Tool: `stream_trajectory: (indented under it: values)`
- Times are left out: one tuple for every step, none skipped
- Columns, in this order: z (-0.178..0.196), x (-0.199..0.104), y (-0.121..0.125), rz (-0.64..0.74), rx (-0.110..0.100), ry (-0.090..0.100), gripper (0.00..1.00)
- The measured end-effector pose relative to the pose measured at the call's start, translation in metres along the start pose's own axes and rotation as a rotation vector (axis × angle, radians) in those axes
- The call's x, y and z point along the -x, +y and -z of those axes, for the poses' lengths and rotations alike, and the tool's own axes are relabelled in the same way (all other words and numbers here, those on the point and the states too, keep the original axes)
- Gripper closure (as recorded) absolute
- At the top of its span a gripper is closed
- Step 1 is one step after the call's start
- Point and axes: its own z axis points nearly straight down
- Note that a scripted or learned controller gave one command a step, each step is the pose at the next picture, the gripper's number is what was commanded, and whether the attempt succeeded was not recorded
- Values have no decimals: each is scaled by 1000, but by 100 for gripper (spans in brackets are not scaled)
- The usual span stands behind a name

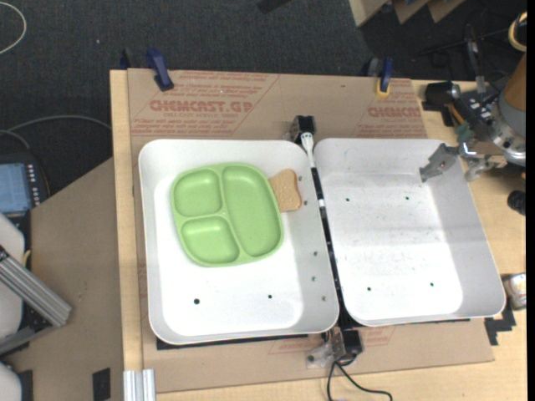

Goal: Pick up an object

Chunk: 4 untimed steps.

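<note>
Two fingers [456, 160] spread open (gripping nothing) above the right bin's [393, 307] far corner

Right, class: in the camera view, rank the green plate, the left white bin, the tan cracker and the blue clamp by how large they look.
1. left white bin
2. green plate
3. tan cracker
4. blue clamp, which looks only slightly smaller than the cracker, so those two are close.
</note>
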Motion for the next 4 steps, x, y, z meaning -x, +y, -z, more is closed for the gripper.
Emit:
stream_trajectory:
  values:
    - [163, -55, -1, 7, 20, -3, 0]
    - [316, -65, -62, 1, 22, -5, 0]
    - [341, -58, -123, -3, 7, -2, 0]
    - [350, -59, -120, 0, 8, -4, 100]
